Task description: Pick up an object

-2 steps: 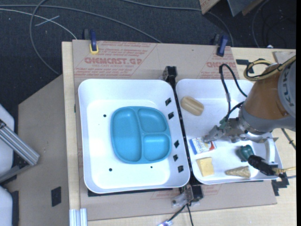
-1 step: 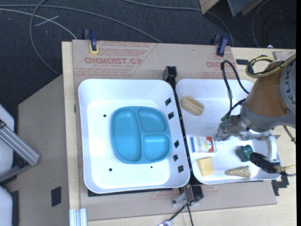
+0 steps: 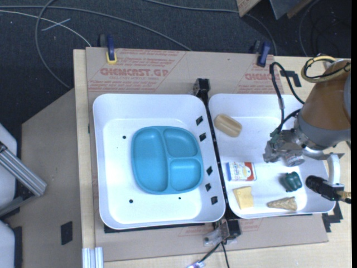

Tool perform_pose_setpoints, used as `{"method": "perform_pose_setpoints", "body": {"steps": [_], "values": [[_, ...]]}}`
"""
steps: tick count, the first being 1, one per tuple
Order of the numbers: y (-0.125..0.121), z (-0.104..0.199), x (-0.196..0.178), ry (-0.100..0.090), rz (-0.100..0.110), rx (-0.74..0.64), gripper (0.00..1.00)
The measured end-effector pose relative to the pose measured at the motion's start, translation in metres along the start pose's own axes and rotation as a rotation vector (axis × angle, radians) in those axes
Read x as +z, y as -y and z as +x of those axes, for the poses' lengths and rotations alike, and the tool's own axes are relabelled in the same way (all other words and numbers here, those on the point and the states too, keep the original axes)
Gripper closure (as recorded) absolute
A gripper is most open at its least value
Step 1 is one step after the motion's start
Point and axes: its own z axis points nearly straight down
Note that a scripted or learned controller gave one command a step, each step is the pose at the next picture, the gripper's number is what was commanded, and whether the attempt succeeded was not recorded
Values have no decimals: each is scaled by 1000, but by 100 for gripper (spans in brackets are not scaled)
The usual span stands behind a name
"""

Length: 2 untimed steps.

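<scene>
In the right bin (image 3: 256,108) lie a tan bread roll (image 3: 227,125), a small white carton with red and blue print (image 3: 240,171), a yellow cheese block (image 3: 242,197), a tan wedge-shaped piece (image 3: 283,204) and a dark green round object (image 3: 292,180). My gripper (image 3: 282,151) hangs over the right side of this bin, just above and left of the green object. Nothing shows between its fingers. The arm's wrist hides the bin's right wall.
A blue three-compartment plate (image 3: 167,159) sits in the middle of the left bin (image 3: 111,116). Black clips run along the divider between the bins. Cables trail over the dark floor behind the bench, and clamps hold its far edge.
</scene>
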Motion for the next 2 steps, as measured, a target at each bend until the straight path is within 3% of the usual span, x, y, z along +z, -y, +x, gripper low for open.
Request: {"method": "perform_pose_setpoints", "body": {"steps": [2], "values": [[-10, 7, -88, 0, -3, 0, 100]]}}
